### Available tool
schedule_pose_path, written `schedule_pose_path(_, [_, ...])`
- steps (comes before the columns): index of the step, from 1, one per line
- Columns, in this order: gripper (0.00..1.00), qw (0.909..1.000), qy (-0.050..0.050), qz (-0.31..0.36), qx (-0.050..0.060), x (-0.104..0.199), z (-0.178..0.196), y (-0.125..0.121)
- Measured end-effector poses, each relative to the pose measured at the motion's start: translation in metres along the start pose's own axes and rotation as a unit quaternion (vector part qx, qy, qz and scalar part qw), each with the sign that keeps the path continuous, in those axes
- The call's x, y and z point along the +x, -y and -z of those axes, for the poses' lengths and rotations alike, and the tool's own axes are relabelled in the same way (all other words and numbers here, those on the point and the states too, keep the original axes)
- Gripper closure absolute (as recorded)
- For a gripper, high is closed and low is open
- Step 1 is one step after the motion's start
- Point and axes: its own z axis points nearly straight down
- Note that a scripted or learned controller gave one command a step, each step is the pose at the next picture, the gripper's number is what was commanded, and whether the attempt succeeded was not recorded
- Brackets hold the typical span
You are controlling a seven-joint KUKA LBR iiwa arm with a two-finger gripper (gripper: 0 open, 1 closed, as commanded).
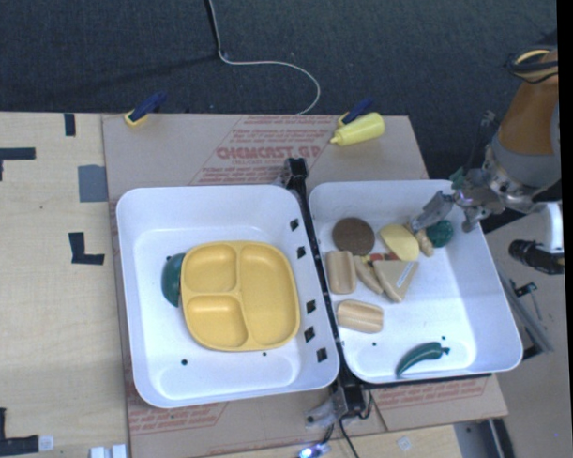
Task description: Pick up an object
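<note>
My gripper (446,220) hangs over the far right part of the right bin (486,301), open. A small teal round piece (441,234) lies just below it, close to the fingertips and not gripped. Left of that sit a yellow round piece (399,242), a brown disc (353,236) and several tan bread-like pieces (341,271). A tan bun (360,316) lies nearer the front. A green pepper (421,357) rests by the front wall.
The left bin (143,275) holds a yellow divided plate (241,294) with a dark green item (173,279) partly under its left edge. A yellow bottle (361,130) and a blue clip (146,108) lie on the cardboard behind the bins.
</note>
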Motion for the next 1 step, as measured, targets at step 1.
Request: schedule_pose_path(1, [0.00,1.0000,0.000,0.000,0.000,0.0058,-0.0476,-0.0061])
